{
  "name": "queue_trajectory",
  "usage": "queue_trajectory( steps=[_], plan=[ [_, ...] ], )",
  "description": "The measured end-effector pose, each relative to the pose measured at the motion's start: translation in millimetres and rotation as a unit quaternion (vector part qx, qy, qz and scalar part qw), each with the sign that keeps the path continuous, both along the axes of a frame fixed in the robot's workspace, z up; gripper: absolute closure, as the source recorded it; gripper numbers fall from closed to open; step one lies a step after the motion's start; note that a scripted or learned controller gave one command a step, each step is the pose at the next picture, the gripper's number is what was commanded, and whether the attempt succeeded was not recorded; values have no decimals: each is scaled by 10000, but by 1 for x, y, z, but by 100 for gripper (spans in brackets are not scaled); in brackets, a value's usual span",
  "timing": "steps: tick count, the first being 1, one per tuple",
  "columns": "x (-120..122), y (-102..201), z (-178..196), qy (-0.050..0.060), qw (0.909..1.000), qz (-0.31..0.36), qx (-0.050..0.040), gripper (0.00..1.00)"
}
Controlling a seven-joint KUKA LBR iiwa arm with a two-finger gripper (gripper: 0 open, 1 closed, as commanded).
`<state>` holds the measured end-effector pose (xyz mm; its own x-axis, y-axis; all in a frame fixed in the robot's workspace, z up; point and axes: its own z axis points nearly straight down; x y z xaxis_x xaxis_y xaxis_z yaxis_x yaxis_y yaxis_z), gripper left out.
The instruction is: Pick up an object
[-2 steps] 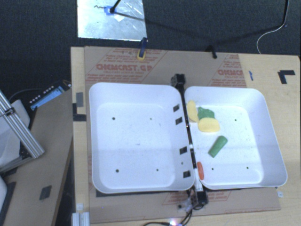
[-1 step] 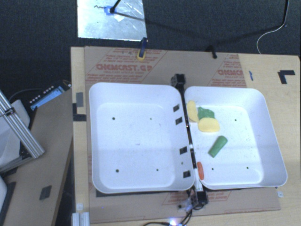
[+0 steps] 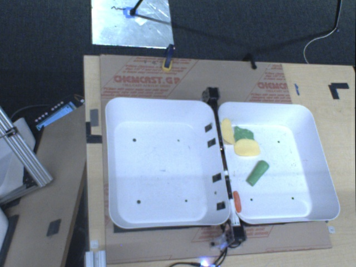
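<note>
Several small objects lie in the right bin [image 3: 311, 149], toward its left side. A pale yellow piece [image 3: 227, 130] rests near the divider, with a dark green piece [image 3: 243, 133] just to its right. Below them sits a yellow lump [image 3: 247, 148]. A green cylinder [image 3: 257, 172] lies tilted lower down. A small orange-red piece [image 3: 237, 201] sits against the left wall near the front corner.
The left bin [image 3: 161, 160] stands beside the right one, joined by a black clipped divider [image 3: 218, 154]. Both rest on a cardboard sheet [image 3: 150, 79]. A shiny metal plate [image 3: 131, 14] lies on the floor behind. A wooden side table [image 3: 50, 204] stands at left.
</note>
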<state>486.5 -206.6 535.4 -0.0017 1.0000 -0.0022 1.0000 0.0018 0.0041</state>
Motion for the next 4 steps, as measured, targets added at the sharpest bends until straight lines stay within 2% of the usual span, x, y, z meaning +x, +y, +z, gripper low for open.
queue_trajectory(
  steps=[1,2,3,4],
  plan=[
    [0,59,-92,44,10000,34,23,100],
    [1,83,-63,-6,10000,23,8,100],
    [0,109,-30,-5,10000,20,7,100],
    [0,120,2,-11,10000,16,6,100]
  ],
)
